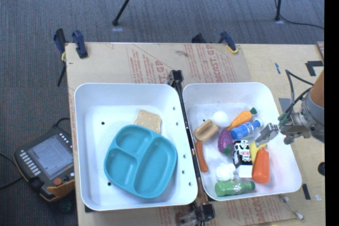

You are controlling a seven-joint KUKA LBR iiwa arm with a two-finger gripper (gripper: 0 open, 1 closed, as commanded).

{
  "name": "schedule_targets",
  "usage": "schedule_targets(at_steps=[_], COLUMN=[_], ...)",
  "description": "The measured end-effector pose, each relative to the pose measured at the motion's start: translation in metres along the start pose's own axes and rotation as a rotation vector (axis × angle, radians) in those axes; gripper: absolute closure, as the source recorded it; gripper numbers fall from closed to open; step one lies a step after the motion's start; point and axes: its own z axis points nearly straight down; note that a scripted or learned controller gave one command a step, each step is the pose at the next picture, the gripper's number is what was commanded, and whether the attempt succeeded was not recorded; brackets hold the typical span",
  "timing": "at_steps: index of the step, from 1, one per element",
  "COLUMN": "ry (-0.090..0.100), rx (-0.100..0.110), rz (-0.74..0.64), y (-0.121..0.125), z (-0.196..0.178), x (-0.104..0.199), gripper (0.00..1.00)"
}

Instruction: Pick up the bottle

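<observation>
The blue bottle [244, 129] lies on its side in the right bin [233, 90], near that bin's centre, its cap end toward three o'clock, with a carrot [242, 117] just at its eleven o'clock. The gripper [266, 134] hangs over the bin's three o'clock rim, just beside the bottle's cap end; whether its fingers are spread or pressed together I cannot tell. Toys crowd the bin's lower half; its twelve o'clock part lies bare. Red lettering on the bench [153, 63] is unreadable.
</observation>
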Motion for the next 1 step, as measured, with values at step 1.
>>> schedule_targets(at_steps=[1], ry=[0.002], rx=[0.002], rz=[0.0], y=[0.0003], z=[-0.0095], x=[0.0001], gripper=[1.0])
